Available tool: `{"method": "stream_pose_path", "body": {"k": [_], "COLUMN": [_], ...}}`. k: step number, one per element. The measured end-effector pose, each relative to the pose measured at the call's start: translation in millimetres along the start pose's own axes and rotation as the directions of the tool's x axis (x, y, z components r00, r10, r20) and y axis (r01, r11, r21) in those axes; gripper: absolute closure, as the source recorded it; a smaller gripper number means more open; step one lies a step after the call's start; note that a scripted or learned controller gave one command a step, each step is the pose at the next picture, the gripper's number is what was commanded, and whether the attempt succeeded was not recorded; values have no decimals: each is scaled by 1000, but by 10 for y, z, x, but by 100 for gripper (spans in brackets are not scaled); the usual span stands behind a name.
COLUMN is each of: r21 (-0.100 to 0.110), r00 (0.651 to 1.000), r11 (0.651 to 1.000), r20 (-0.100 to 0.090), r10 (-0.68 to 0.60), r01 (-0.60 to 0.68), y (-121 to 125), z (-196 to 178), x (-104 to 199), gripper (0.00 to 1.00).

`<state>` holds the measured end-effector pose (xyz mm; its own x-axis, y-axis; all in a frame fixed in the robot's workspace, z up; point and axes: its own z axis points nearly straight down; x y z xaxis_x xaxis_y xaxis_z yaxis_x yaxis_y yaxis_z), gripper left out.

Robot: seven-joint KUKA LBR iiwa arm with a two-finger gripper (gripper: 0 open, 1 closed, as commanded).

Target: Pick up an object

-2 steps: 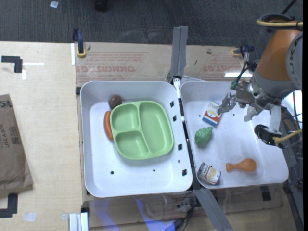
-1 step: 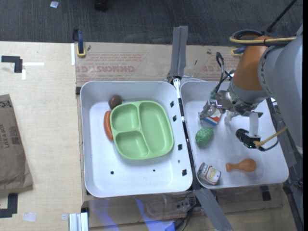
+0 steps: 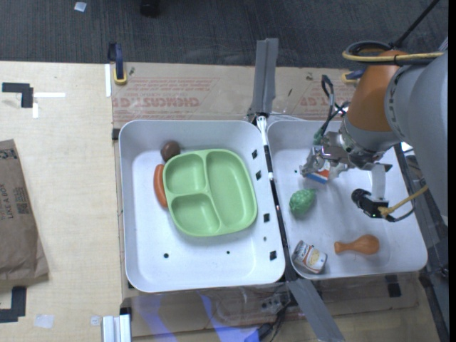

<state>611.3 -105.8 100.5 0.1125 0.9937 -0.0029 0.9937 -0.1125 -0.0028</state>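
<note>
A: Entry, overhead view. The arm [image 3: 399, 98] reaches in from the right over the right bin [image 3: 399, 258]. The gripper [image 3: 318, 168] sits low in that bin's upper left part, near the divider between the bins.

B: Finger state?

A: The fingers are drawn in on a small object [image 3: 320, 176] — white with an orange-red patch and a blue edge, boxy, tilted. It shows between the fingertips, so the notebook records it as gripped. Its exact kind is too small to make out.

B: Position of that object?

A: Upper left of the right bin, just above and to the right of a green lumpy ball [image 3: 302, 201], apart from it.

B: Other contents of that bin?

A: A tan drumstick-shaped toy [image 3: 358, 246] lying flat near the lower right, its narrow end pointing left; a small crumpled can or packet [image 3: 309, 257] with white, yellow and red print at the lower left corner.

B: Left bin?

A: The left bin [image 3: 142, 255] holds a green three-compartment tray [image 3: 210, 191], slightly rotated. An orange sausage-like piece [image 3: 159, 186] lies along the tray's left edge, touching it — a dark brown round item [image 3: 169, 150] sits just above, by the tray's upper left corner.
</note>
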Motion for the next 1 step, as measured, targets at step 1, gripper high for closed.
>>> {"method": "stream_pose_path", "body": {"k": [1], "r21": [8], "r00": [998], "r11": [998], "r20": [-1], "r10": [-65], "r01": [65], "y": [384], "z": [-893], "x": [603], "gripper": [100]}}
